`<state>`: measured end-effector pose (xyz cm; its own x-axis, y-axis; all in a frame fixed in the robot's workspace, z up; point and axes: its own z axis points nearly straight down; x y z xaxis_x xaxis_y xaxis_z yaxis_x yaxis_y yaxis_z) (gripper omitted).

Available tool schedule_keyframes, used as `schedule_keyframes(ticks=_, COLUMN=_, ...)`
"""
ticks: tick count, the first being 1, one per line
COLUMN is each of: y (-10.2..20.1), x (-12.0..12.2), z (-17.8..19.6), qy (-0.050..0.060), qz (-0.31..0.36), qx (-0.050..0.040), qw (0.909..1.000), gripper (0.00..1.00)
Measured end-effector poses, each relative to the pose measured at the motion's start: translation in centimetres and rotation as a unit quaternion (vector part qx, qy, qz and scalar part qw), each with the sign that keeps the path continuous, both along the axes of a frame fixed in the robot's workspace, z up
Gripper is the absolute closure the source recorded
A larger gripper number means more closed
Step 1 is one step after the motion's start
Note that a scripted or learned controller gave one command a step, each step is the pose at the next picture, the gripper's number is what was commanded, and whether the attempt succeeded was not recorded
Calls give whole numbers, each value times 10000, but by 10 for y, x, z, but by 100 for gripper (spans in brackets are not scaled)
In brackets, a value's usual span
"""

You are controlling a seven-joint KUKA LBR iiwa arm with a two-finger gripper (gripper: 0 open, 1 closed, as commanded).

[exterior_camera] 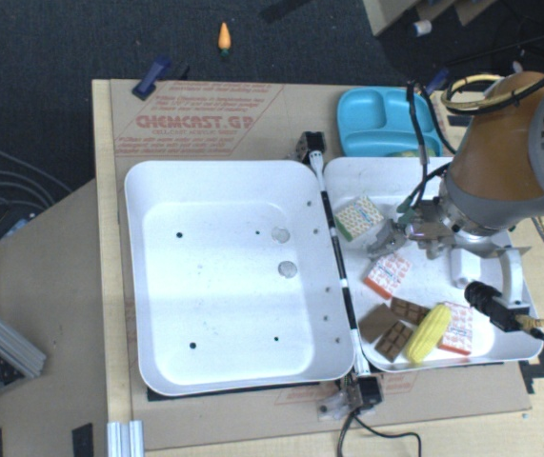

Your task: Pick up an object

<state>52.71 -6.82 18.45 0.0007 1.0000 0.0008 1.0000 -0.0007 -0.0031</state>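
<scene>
The right bin point(348, 174) holds several small items. A white block with a green pattern point(358, 218) lies at its back left. A red-and-white packet point(388, 275) lies in the middle. Toward the front are a brown chocolate bar point(391, 327), a yellow corn cob point(428, 332) and a second red-and-white packet point(458, 329). My gripper point(392, 237) is low in this bin, between the patterned block and the middle packet and close to both. The arm's orange band point(500, 150) rises behind it and hides the bin's back right part.
The left bin point(224, 274) sits beside the right one, sharing a dark divider point(336, 255). A light blue tray point(381, 122) lies behind the right bin. A black cable and connector point(489, 303) hang by the wrist at the right rim.
</scene>
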Motion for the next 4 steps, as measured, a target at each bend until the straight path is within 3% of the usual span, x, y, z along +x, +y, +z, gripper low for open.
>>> schedule_keyframes(ticks=1, y=-33, x=25, z=-100, qy=-12, qz=1, qx=-2, qw=10000, gripper=0)
schedule_keyframes(ticks=2, y=-33, x=26, z=-90, qy=-14, qz=-1, qx=1, qw=10000, gripper=100)
schedule_keyframes(ticks=3, y=28, x=48, z=25, qy=-25, qz=11, qx=0, qw=10000, gripper=100)
schedule_keyframes(ticks=4, y=36, x=-9, z=66, qy=-3, qz=3, qx=0, qw=10000, gripper=100)
